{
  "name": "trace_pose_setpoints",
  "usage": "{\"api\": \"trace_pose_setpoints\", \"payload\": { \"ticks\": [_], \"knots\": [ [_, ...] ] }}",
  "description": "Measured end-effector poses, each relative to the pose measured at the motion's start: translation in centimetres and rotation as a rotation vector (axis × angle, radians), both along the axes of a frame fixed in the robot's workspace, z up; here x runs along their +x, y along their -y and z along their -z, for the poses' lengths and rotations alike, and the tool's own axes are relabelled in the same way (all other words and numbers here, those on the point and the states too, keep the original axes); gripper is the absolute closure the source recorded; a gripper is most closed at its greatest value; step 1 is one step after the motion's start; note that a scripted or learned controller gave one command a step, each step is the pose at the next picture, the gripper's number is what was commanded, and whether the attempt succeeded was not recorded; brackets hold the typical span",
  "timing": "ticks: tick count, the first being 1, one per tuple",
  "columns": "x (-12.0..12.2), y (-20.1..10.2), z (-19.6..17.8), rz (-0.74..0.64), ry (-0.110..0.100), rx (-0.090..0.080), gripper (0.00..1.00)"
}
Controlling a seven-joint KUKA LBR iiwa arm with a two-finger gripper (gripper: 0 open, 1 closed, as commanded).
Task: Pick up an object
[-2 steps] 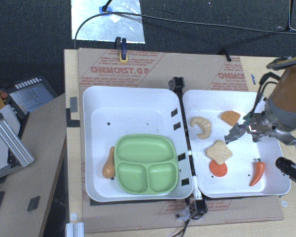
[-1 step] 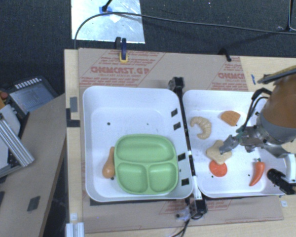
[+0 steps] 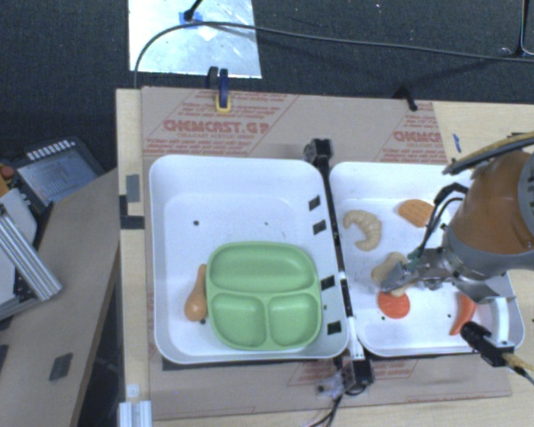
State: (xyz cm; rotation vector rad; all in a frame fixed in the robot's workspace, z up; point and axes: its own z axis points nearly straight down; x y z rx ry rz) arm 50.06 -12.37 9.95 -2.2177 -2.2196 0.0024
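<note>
Operator: Camera view: I see my gripper (image 3: 399,277) low in the right bin (image 3: 374,341), at the beige piece (image 3: 388,265).

Supervisor: Grasped?

Operator: Cannot tell; nothing lifted yet.

The bench (image 3: 356,118) bears two white bins (image 3: 240,181) side by side.
</note>
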Motion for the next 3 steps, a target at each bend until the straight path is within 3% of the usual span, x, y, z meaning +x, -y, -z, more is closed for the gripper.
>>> {"api": "trace_pose_setpoints", "payload": {
  "ticks": [1, 3],
  "knots": [
    [0.2, 0.1, -1.4, -0.001, 0.006, -0.002, 1.00],
    [0.1, -1.1, -11.5, -0.004, 0.011, -0.003, 1.00]
  ]
}}
